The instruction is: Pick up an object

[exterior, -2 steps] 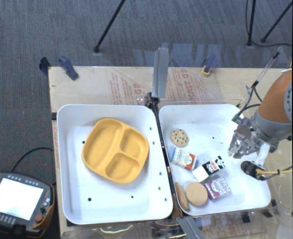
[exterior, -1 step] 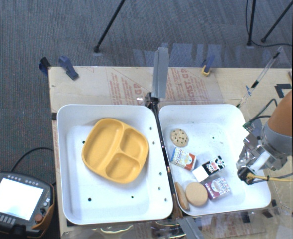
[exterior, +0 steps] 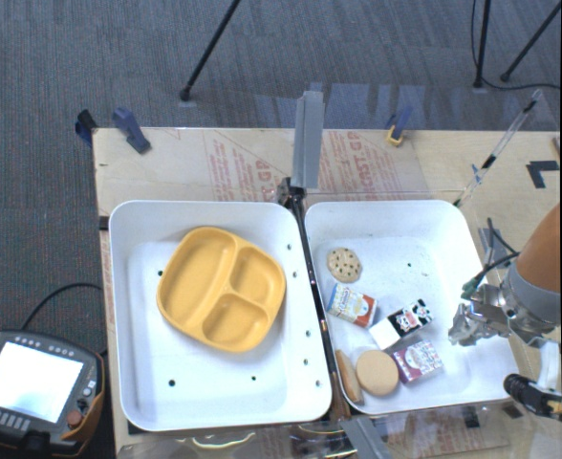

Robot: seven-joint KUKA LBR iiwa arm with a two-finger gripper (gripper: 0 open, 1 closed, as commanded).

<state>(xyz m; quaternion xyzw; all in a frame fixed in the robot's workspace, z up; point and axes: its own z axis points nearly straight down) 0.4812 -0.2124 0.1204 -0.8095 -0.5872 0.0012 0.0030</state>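
The right bin [exterior: 405,242] holds several small items. A chocolate-chip cookie [exterior: 344,265] lies at its upper left, with a small white and orange carton [exterior: 351,305] just below it. A black and white carton [exterior: 402,322] lies in the middle and a maroon packet [exterior: 418,360] sits below that. A round tan bun [exterior: 378,372] and a brown stick [exterior: 348,376] lie near the front left corner. My gripper [exterior: 467,327] hangs over the bin's right side, just right of the black and white carton and apart from it.
The left bin [exterior: 133,256] carries a yellow divided plate [exterior: 222,288]. A grey upright post [exterior: 307,146] stands behind the seam between the bins. A teach pendant [exterior: 32,385] rests at the lower left. Tripod legs and clamps sit beyond the bench.
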